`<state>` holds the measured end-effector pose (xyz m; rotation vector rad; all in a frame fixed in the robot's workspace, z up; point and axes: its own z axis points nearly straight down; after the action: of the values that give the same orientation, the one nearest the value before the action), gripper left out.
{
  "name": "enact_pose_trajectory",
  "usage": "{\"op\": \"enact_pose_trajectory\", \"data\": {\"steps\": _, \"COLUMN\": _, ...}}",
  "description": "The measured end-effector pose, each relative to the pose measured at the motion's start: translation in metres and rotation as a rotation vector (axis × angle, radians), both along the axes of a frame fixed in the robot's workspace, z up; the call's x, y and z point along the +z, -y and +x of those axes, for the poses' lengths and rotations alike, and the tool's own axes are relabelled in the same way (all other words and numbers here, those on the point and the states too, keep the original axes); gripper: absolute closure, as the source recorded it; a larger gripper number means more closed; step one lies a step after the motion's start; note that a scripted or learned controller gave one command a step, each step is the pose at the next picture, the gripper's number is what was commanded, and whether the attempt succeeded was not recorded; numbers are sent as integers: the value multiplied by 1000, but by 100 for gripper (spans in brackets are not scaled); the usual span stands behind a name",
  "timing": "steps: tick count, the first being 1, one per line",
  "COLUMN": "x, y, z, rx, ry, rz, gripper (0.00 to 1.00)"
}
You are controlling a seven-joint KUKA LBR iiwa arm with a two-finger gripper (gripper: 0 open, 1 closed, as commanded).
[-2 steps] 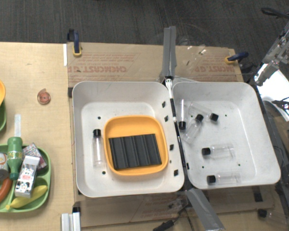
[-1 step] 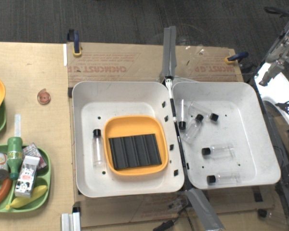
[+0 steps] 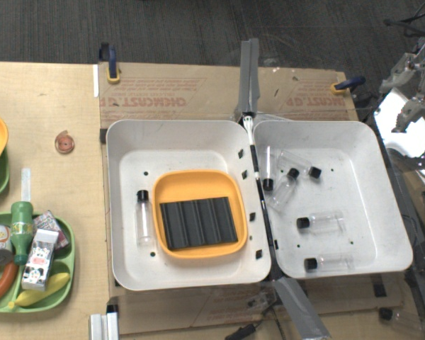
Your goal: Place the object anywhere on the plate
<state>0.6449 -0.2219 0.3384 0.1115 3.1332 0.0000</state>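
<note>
A clear vial (image 3: 142, 218) with a black cap lies in the left bin (image 3: 120, 154), just left of the orange plate (image 3: 198, 183) holding a dark ribbed insert. More clear vials (image 3: 319, 223), hard to outline, scatter the right bin (image 3: 368, 154). Mirrored "CHEMCAST GP" lettering marks the cardboard (image 3: 177, 94). The gripper's state cannot be told.

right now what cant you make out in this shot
- Gripper: camera view, the arm sits at the right edge, cut off and blurred.
- Clear vials in the right bin: see-through on white, so their exact count is unclear.
- Dark ridged item on the orange plate: too little detail to name.
</note>
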Motion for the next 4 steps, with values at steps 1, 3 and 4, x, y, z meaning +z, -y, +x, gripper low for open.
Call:
{"op": "enact_pose_trajectory", "data": {"steps": 1, "x": -24, "y": 0, "z": 3, "rx": 227, "ry": -2, "rz": 0, "gripper": 0}}
{"op": "enact_pose_trajectory", "data": {"steps": 3, "x": -1, "y": 0, "z": 15, "rx": 776, "ry": 1, "rz": -3, "gripper": 0}}
{"op": "enact_pose_trajectory", "data": {"steps": 4, "x": -19, "y": -1, "z": 15, "rx": 1238, "ry": 0, "rz": -3, "gripper": 0}}
